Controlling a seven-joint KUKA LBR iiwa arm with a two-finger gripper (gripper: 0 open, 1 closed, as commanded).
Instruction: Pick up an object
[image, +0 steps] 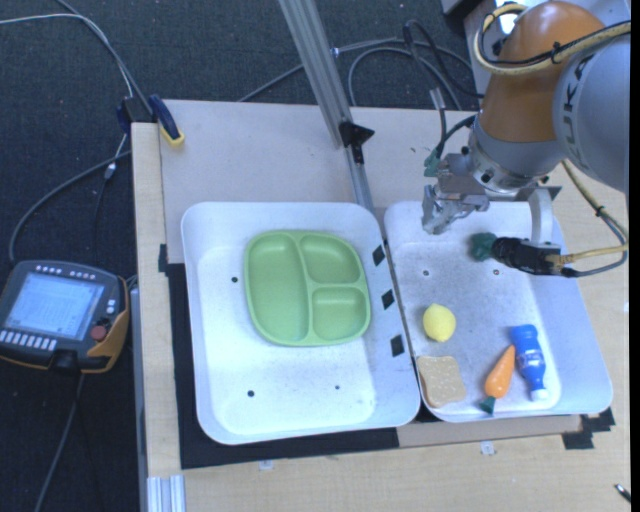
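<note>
Left to right.

Pendant (62, 315): off the desk, on the floor at far left; no part in the job.

Left bin (300, 405): holds one green tray (306, 287), three compartments, flat and wide. Probably stiff plastic, light, but too broad for the claw except at a rim edge. Poor pick.

Right bin (580, 345): holds the likelier candidates.
- Lemon (438, 322): yellow, round, mid-bin, standing well apart from the rest. Likely light toy plastic, smooth, apt to roll or slip; take it across the widest part from above. Best pick by judgement.
- Bread (441, 380): tan slice, flat in the near left corner, just beside the bin wall. Likely soft or thin; the wall hampers one finger.
- Carrot (499, 372): orange, slanted, touching or nearly touching the bottle (529, 360), blue and white, lying down. Each crowds the other; a grip across either's short axis risks nudging its neighbour.
- Dark green piece (485, 245) near the far wall, beside a black cabled part; kind unclear.

Claw (440, 215): hangs over the far left corner of the right bin, nothing seen between its fingers; whether they stand apart or together cannot be told.
</note>
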